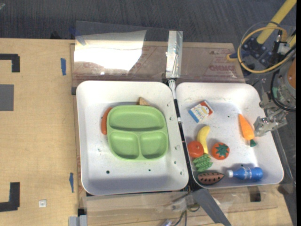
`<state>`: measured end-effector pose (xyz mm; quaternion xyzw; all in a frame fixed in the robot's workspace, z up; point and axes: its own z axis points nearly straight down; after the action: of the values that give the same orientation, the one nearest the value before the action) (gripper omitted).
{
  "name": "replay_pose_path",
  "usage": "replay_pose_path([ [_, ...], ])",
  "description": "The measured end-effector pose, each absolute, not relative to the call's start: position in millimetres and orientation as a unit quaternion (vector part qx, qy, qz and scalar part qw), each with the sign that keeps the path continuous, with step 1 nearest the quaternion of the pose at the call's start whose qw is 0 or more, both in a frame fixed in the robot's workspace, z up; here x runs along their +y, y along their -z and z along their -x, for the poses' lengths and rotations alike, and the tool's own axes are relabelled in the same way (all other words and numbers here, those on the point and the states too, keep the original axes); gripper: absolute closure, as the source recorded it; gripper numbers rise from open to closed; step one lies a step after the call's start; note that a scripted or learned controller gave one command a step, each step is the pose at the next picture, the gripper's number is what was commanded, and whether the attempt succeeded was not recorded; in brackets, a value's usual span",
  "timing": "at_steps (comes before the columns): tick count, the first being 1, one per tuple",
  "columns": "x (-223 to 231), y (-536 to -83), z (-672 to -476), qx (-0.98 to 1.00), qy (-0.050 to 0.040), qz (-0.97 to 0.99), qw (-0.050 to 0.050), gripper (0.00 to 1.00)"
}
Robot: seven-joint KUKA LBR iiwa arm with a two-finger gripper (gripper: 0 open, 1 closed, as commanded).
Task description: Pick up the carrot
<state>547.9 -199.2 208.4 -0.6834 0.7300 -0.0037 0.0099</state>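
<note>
The carrot [245, 127] is lying near the right edge of the right bin [225, 91], with the gripper [266, 124] hanging just beside it at that rim; whether it is spread or pressed together cannot be told. A green divided plate [137, 131] is sitting mid-way in the left bin [89, 140], both bins are resting on a pale wooden bench [33, 126], and dark floor is showing beyond the bench's far edge.

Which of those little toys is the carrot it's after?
Look in the right-hand white bin, along its right side near the gripper. The carrot lies there: a slim orange cone with a small green tip at its lower end, apart from the round red tomato and yellow banana.
</note>
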Motion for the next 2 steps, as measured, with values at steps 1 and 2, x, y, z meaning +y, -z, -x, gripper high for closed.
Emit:
replay_pose_path([
  [1, -180.6, -113.1, -486.6, 0.652, -0.0009, 0.758, 0.002, 1.0],
  [2, -180.8, -113.8, -486.9, 0.652, -0.0002, 0.758, 0.002, 0.0],
])
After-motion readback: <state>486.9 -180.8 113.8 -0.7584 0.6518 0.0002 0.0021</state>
